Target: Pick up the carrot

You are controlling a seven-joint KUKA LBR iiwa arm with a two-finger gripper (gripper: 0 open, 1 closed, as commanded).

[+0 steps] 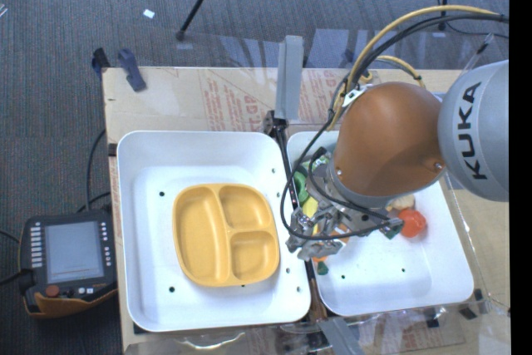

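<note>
The arm's wide orange wrist band (389, 139) hangs over the right bin (416, 283) and covers most of its far half. Below the band, the gripper (320, 235) is low at the bin's left side, close to the wall between the bins. An orange-red piece (411, 222) that may be the carrot lies to the gripper's right, partly under the arm and apart from the gripper. Green and yellow pieces (304, 189) peek out beside the wrist, and a small green piece (321, 266) lies just in front of the gripper.
The left bin (150, 170) holds a yellow three-compartment plate (224, 233). Cables loop above the wrist. A teach pendant (71, 258) sits on the floor at the left. The front of the right bin shows bare white floor.
</note>
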